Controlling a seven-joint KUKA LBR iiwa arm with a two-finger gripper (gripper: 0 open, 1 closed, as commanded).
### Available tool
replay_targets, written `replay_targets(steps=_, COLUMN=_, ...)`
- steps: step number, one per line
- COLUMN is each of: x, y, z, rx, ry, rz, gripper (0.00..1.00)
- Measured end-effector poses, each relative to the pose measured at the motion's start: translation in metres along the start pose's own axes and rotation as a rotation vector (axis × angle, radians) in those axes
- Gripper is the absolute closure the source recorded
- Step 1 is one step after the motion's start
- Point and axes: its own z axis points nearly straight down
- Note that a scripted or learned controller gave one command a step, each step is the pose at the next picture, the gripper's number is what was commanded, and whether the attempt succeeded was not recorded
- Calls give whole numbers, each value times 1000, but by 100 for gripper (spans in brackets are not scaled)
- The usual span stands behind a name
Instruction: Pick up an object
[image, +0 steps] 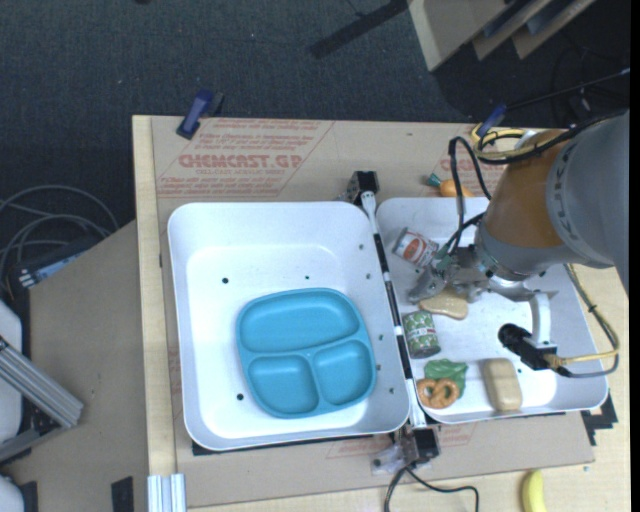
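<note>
two shallow white bins sit side by side on the surface (300, 150), a tan sheet with red print along its upper part. the left bin (200, 300) holds a blue divided plate (305, 350) with three compartments, lying flat in the lower middle of that bin. the right bin (575, 395) carries the loose pieces. near its upper left corner lies a small red and white can (412, 246), tipped on its side. below that a pale beige piece (446, 306), long and rounded, lies crosswise. just under it is a green can (420, 334), close against the bin's left wall. along the lower edge of this bin lie a brown pretzel (441, 391) with something green touching its upper side, and just to its right a tan block (502, 385).

the grey arm (590, 200) with its orange band (520, 200) comes in from the right of the frame and bends down over the upper middle of the right bin. the jaws hang low between the red and white can and the beige piece, close above the latter. whether they touch it, and whether they are spread or pressed together, cannot be told from this angle.

a blue clip (200, 112) lies at the upper left edge of the surface.
</note>
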Motion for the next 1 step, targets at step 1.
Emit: replay_targets(steps=1, x=0, y=0, z=-10, rx=-2, ry=-1, rz=1, gripper=100)
